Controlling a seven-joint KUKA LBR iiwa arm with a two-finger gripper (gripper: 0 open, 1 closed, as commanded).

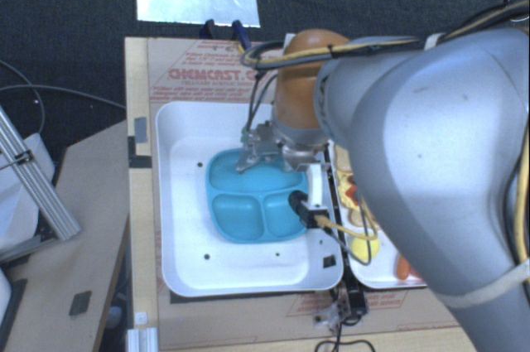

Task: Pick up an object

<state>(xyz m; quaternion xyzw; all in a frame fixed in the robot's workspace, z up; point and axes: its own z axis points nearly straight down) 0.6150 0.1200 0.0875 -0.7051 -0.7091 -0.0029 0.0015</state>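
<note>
- Two shallow white plastic bins side by side on the bench [141,201]: left bin [178,259] in full view, right bin [385,280] mostly hidden under the arm.
- One blue plastic divided plate [244,209] lying flat in the left bin, toward its right half; three compartments counted, one large at the far side, two smaller at the near side.
- One grey arm [431,168] with one orange band [302,85], reaching in from the right over both bins.
- One metal two-finger pincer [250,156] down at the far edge of the blue plate, touching or just above the large compartment; open or closed cannot be told.
- Several yellow, orange and red items [364,243] in the right bin, partly hidden; count unclear.
</note>
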